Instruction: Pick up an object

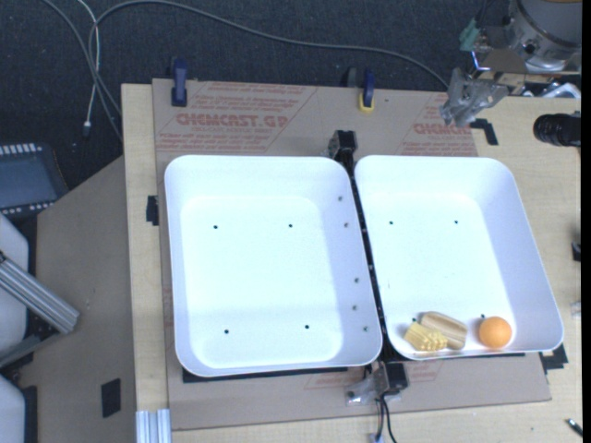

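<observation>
Three small objects lie along the near edge of the right bin (517,210): a yellow corn-like piece (425,338), a tan bread-like roll (444,325) touching it, and an orange ball (495,331) a little to their right. My gripper (459,109) hangs at the top right, above the board behind the right bin's far edge, well away from the objects. Nothing shows between its fingers.
The left bin (185,275) lies beside the right one on a cardboard sheet (249,118) held by two blue clamps (179,78). Cables run over the dark floor at the top left. A black part (558,129) sits at the right edge.
</observation>
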`<action>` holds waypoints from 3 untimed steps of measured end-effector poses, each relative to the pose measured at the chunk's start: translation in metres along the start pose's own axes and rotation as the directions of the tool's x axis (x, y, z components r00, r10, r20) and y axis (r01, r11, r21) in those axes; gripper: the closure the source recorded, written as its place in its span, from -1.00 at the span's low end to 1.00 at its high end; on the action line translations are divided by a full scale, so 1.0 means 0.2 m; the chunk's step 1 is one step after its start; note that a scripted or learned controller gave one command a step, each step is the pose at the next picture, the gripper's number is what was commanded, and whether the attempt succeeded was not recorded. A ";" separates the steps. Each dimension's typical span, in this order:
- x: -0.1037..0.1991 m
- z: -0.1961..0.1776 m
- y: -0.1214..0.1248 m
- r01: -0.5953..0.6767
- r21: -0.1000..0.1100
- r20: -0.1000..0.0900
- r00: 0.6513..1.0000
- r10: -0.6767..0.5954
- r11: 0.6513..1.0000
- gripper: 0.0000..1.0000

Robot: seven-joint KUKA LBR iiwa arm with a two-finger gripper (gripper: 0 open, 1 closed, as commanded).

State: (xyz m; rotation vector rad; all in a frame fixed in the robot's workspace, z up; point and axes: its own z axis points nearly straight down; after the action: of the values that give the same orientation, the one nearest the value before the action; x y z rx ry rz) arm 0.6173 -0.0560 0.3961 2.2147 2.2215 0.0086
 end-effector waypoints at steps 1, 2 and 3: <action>-0.18 0.57 -0.07 -0.006 0.016 0.001 1.000 0.006 1.000 1.00; 0.00 0.58 -0.17 -0.001 0.007 0.000 1.000 0.001 1.000 1.00; 0.23 0.49 -0.32 0.001 0.005 -0.001 1.000 -0.001 1.000 1.00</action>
State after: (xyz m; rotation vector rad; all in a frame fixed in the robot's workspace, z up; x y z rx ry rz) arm 0.5544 -0.0099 0.2980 2.2167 2.2256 0.0033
